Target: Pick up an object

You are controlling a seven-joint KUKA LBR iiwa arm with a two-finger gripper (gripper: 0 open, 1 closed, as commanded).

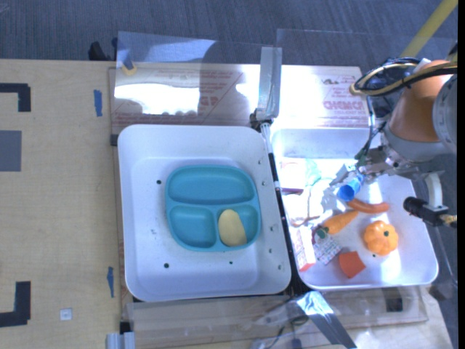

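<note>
The right bin [418, 271] holds several small things: an orange carrot [341, 222], a red-orange sausage shape [370, 206], a small orange pumpkin [381, 238], a red block [352, 264], a blue cylinder [349, 190] and a few printed packets [312, 246]. My gripper [368, 167] hangs over the back of this bin, just above and to the right of the blue cylinder. It sits under the arm's orange band [415, 111]. Nothing is visibly held in it.
The left bin [145, 260] carries a blue divided plate [211, 187] with a yellow oval piece [232, 227] in its lower right compartment. A metal divider [269, 86] and clear panels stand behind the bins. Wooden bench top [58, 195] stretches to the left.
</note>
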